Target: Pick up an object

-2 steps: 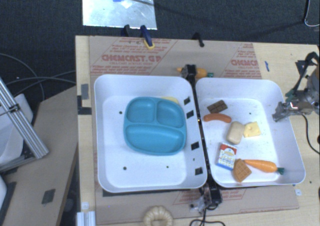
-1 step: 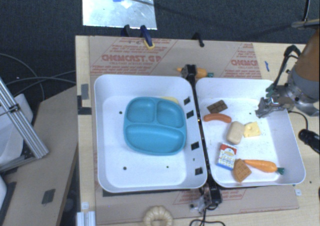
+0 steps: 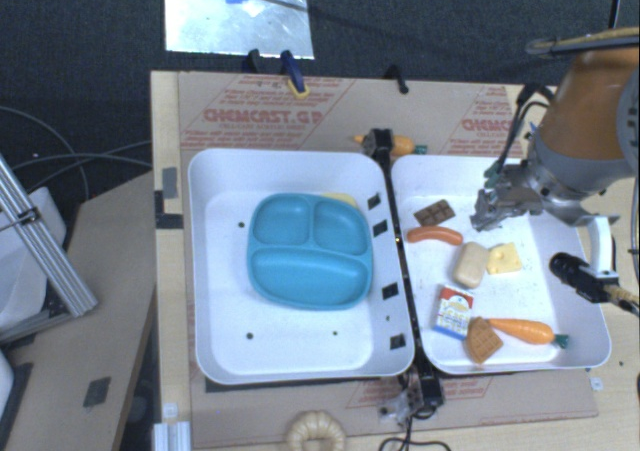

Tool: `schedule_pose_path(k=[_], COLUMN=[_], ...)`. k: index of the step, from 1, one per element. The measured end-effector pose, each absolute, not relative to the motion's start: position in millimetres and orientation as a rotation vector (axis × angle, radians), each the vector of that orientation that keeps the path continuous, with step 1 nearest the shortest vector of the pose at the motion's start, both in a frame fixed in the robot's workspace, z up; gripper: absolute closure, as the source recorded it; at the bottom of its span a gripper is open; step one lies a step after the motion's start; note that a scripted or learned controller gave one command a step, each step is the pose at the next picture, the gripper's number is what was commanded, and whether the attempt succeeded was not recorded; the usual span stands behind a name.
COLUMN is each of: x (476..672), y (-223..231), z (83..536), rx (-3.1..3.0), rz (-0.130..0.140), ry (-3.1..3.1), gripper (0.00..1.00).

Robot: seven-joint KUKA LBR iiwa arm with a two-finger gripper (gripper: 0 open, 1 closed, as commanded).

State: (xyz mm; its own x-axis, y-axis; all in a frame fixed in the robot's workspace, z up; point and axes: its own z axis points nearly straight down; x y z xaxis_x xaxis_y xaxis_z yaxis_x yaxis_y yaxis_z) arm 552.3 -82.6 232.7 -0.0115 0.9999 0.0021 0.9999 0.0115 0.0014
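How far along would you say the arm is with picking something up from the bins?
Nothing looks picked yet: the chocolate piece, sausage, bread roll, cheese, small carton, waffle and carrot all lie on the right bin floor. In hand: the gripper hangs over that bin near the chocolate piece. Left: closing on an item and lifting it.
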Motion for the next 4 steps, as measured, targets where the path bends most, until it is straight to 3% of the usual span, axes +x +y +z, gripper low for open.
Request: schedule_pose_path(k=[2, 4], x=[555.8, 546.9], y=[-66.1, -77.4], z=[220.1, 232.9], rx=[-2.214, -2.218], rz=[-0.002, -0.003], ry=[-2.230, -2.227], gripper=[1.00, 1.00])
